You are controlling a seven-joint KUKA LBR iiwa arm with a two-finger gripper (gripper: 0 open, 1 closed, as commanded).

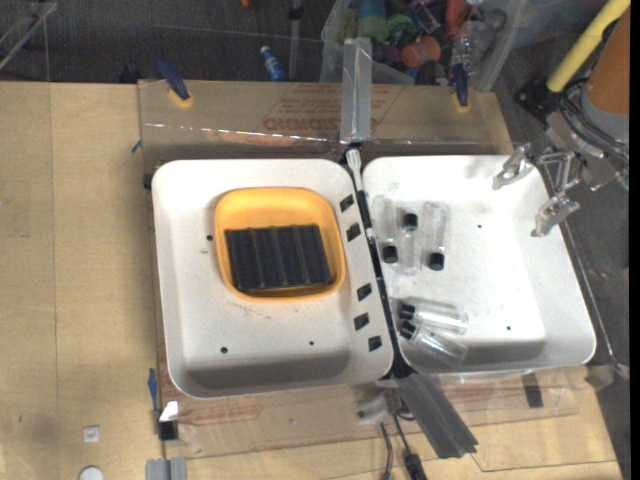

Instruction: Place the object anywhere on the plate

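Note:
A yellow-orange plate [236,206] rests in the left bin [190,318]. On its middle lies a black ridged rectangular object [278,256], flat. My gripper [530,196] hangs over the far right corner of the right bin [505,288], well away from the plate. Its two metal fingers [509,173] are spread apart, open, with nothing between them.
The right bin holds several clear vials with black caps: two near its left middle [412,224] and a pair lying at the front left [436,325]. A black divider strip [360,258] runs between the bins. Clutter and a toy box [430,8] sit beyond the bench.

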